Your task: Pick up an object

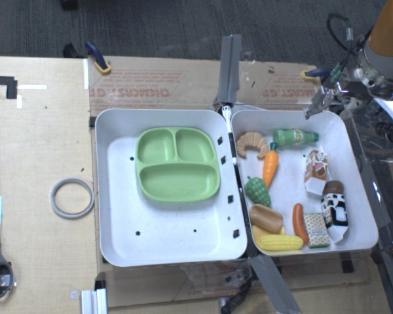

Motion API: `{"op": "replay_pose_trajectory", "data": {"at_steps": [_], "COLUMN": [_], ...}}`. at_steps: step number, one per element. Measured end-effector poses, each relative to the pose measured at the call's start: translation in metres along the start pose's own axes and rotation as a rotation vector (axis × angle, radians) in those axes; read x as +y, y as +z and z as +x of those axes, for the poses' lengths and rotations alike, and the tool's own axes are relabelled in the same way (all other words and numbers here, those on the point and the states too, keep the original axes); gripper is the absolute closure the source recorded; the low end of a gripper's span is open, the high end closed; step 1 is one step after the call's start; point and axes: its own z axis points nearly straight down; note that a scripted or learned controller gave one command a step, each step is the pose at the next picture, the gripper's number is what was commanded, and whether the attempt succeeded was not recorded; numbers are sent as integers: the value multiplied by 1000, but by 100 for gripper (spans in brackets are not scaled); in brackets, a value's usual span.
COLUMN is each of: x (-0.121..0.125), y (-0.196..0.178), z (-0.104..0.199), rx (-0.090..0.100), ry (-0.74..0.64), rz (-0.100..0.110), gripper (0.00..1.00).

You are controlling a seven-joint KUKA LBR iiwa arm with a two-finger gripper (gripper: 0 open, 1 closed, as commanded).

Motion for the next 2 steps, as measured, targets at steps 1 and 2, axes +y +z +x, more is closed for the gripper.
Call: {"op": "replay_pose_trajectory", "data": {"at_steps": [1, 2], "x": [-61, -109], "y": [86, 32], "z": [60, 40], "rx": [0, -1], "ry": [-124, -249], "rz": [2, 0], "gripper": [0, 0]}}
